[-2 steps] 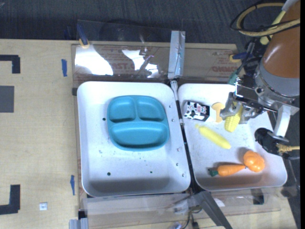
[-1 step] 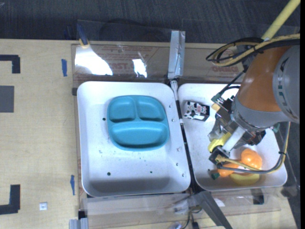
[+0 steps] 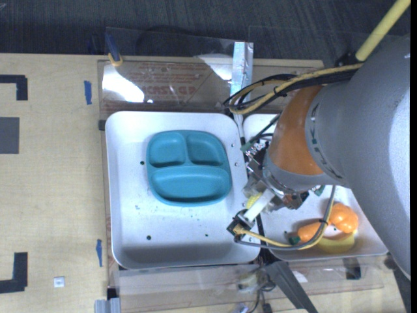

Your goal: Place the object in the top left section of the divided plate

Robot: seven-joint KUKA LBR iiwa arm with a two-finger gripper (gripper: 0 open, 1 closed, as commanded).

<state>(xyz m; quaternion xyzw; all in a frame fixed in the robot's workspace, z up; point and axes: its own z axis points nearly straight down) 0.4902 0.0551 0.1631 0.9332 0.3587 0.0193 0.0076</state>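
Orange and yellow toy point(image 3: 340, 225) is sitting in the right bin point(image 3: 344, 197), off to the picture's right of the tool point(image 3: 281, 197) and a little lower down, close to it but not under it as far as I can see. A yellow cable loops across the toy's near side, so part of it is covered. The tool itself is tucked under the wrist of the big grey arm point(image 3: 371, 109), just below the orange band point(image 3: 293, 142), and honestly I can't tell whether it's open or closed from this angle; nothing visible is gripped in it. It hangs over the left part of the right bin, right next to the wall between the two bins. On the other side of the tool, to the picture's left, is the left bin point(image 3: 130, 227) with the blue divided plate point(image 3: 189, 168) lying flat roughly in its middle, well apart from the toy. The plate has two small sections along its far edge and one wide section nearer the camera, and all three look bare. Beyond the left bin, up and left of the tool, there's a clear plastic panel point(image 3: 169, 77) catching some glare. The pale wooden desk point(image 3: 52, 175) stretches out further left, with a few black tape marks point(image 3: 16, 87) on it.
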